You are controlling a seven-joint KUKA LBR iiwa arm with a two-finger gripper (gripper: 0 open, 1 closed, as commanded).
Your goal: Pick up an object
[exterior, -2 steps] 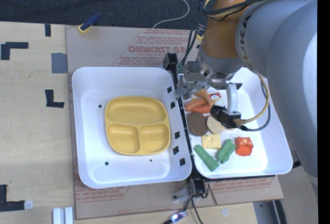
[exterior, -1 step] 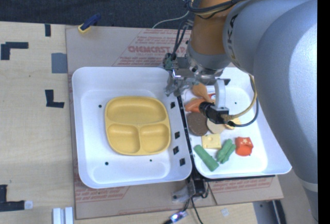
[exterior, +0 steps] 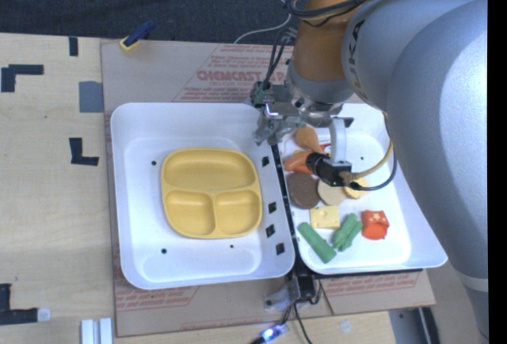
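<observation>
Green pods, red piece, near end of right bin; brown disc just near of gripper; jaw state untellable.

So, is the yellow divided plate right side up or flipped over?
Right side up. The yellow plate lies flat in the left bin, and its three compartments show as hollows facing the camera, with nothing in them.
</observation>
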